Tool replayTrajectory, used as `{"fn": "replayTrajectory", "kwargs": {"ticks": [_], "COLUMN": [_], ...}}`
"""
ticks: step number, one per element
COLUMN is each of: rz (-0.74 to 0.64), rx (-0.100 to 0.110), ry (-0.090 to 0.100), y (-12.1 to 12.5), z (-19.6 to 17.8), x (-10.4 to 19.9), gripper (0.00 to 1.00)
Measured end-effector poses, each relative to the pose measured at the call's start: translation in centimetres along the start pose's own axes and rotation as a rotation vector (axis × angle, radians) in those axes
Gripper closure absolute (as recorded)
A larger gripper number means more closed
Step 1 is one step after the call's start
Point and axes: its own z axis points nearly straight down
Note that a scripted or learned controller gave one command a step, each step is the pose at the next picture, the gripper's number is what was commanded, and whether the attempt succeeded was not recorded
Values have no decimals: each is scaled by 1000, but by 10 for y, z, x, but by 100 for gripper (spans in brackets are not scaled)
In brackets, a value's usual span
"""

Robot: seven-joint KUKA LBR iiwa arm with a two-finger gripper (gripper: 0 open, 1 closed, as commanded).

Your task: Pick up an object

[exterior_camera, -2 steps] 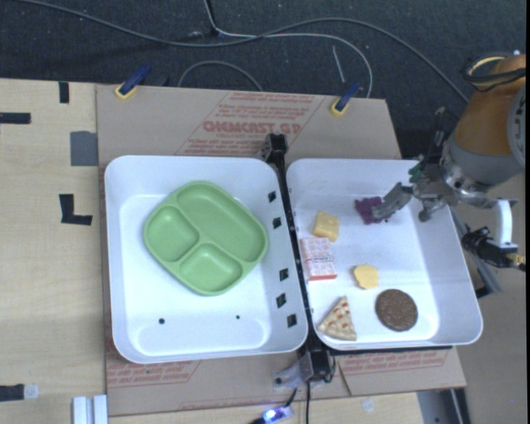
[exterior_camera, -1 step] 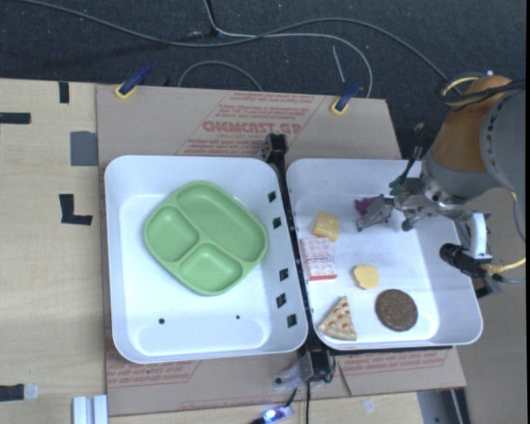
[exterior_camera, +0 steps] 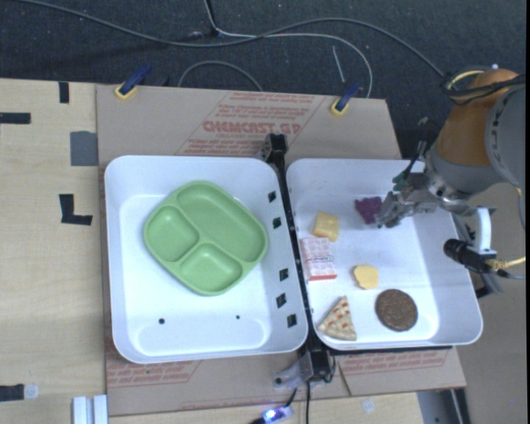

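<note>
Camera view, small purple object (exterior_camera: pixel 368 208), maybe crumpled, beside gripper (exterior_camera: pixel 389 216), right bin (exterior_camera: pixel 442 263)

Grey arm reaching from right, gripper (exterior_camera: pixel 390 212) lowered, wrist seemingly tilted

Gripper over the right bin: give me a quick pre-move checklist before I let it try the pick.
1. Gripper is inside the right bin, near its upper part: ok.
2. Nearest target is the purple item, right beside the gripper's tip: ok.
3. Purple item actually between the fingers: cannot tell, the view is too small there.
4. Purple item has free space around it; the yellow block lies apart to its left: ok.
5. Other items, the pizza slice and brown round cookie, lie near the bin's bottom edge, away from the arm: ok.
6. Green divided plate sits alone in the left bin, out of the path: ok.
</note>
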Motion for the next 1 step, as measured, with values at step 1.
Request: {"fn": "replayTrajectory", "kwargs": {"ticks": [1], "rz": [2], "rx": [-6], "ry": [-1], "y": [3], "z": [-63], "x": [3], "gripper": [100]}}
